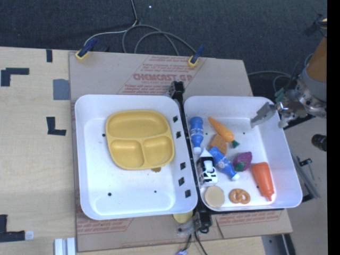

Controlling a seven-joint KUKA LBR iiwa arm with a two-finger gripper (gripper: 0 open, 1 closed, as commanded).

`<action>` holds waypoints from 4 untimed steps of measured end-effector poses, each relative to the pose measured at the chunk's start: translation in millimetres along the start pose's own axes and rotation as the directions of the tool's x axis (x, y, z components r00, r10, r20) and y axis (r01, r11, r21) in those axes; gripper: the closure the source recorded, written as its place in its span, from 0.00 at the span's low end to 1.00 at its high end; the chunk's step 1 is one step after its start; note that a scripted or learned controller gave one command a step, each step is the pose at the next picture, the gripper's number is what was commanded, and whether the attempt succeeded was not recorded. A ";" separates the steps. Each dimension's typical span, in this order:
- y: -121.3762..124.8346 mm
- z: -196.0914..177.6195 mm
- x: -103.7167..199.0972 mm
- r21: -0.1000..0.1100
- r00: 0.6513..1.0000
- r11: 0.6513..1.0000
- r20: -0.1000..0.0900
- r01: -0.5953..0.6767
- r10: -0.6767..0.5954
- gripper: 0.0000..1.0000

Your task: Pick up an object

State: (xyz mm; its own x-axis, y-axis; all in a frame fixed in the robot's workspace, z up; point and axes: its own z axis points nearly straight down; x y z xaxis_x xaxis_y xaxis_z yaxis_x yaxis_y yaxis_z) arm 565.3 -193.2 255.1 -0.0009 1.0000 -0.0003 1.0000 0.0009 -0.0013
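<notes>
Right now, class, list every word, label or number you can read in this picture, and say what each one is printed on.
"CHEMCAST GP": red print on the brown board under the bins, repeated across it; only the line behind the bins reads clearly.
Red print on the board's front strip: too blurred to read.
Labels on the two blue bottles: too small to read.
</notes>
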 end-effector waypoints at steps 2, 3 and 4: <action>42.1 173.2 56.3 -0.007 1.000 1.000 0.003 0.000 0.000 0.00; 58.4 167.7 71.5 -0.006 1.000 1.000 0.016 -0.003 0.003 0.00; 58.2 158.5 74.8 -0.004 1.000 1.000 0.007 -0.003 0.003 1.00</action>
State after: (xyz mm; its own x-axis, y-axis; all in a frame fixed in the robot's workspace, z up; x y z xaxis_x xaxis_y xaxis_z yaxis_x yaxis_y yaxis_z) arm 623.2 -118.4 96.5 0.0016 1.0000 -0.0077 1.0000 -0.0016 0.0028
